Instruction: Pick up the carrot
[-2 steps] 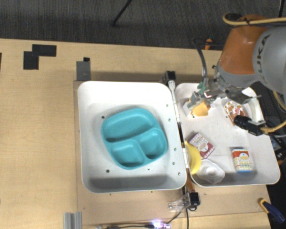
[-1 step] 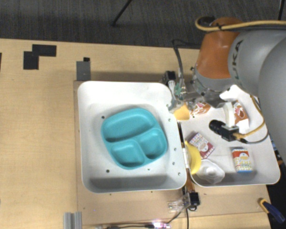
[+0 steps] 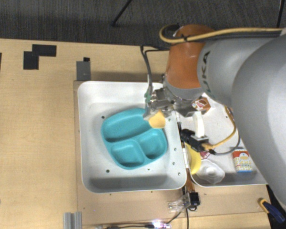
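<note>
1. Yellow-orange and stubby, the thing I take for the carrot (image 3: 157, 121) sits just right of the frame's centre, on the upper right rim of the teal plate (image 3: 131, 144), which lies in the left bin (image 3: 88, 128); the colour is paler than expected, so the naming is a judgement.
2. Directly above it in the frame, touching or nearly so, hangs the gripper (image 3: 158, 105), at the end of the arm (image 3: 248, 80) that reaches in from the right; the carrot thus lies straight below the tool tip, toward the frame's lower edge, with no sideways offset that I can make out.
3. Whether the gripper is apart, together or clamped on the carrot cannot be told; its tip is a clutter of metal at this slant, and the carrot's upper end is lost beneath it.
4. Long axis: the visible part reads as a blunt wedge, broader at lower right, narrowing toward upper left; how much more is hidden is unclear, so the axis stays uncertain.
5. Judgement: the coming move turns on that up-and-down relation; if the carrot is not gripped, a short straight descent would serve, with no travel across; if it is, a straight lift; the risk is that the piece rests on the plate's sloping rim, close to the left bin's right wall with the right bin (image 3: 229, 123) beyond, and could slide off.
</note>
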